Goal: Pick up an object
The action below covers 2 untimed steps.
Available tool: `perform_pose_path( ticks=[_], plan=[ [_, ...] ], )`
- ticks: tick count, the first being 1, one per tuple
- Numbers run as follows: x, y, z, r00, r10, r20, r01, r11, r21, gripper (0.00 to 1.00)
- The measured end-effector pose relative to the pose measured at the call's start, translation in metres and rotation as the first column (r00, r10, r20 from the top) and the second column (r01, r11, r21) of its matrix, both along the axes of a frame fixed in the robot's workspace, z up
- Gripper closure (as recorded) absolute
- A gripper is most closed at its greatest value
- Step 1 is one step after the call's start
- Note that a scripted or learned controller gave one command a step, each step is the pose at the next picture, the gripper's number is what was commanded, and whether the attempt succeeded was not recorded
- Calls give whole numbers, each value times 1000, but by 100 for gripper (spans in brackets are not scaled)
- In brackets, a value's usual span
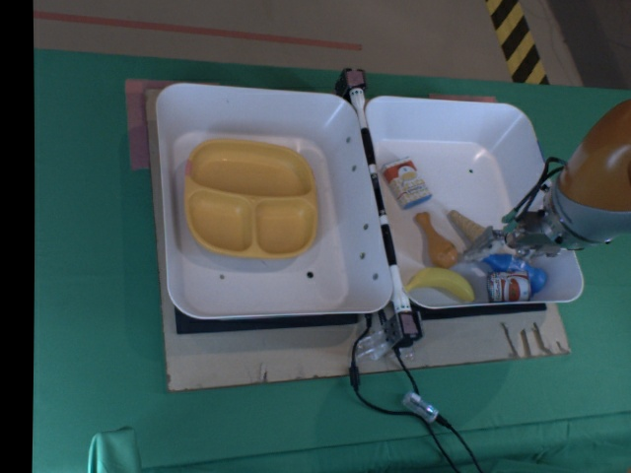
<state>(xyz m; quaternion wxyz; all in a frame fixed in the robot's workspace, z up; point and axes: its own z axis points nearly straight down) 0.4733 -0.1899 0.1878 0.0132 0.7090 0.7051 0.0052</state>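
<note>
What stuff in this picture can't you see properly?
- Gripper: its tip is too small and blurry in the camera view to tell how it is set.
- Blue object: partly covered by the gripper; its shape is unclear.
- Small can: label too small to read.
- Arm: cut off at the right edge.

No lettering, brand or number could be read anywhere. The small can [406, 183] lying in the right bin [463, 126] carried a red-and-white label with a picture, its print too small to make out. The second can [509, 286], near that bin's front edge, had a red-and-white label that was equally illegible. Yellow-and-black hazard stripes [513, 23] marked the floor beyond the bench
</note>
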Motion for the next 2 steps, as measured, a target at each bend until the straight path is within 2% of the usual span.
perform_pose_path(
  ticks=[1,2],
  plan=[
    [87,6,-1,1000,1,-6,-1,1000,0,0],
    [-2,-1,0,1000,-3,-2,3,1000,-3,0]
  ],
)
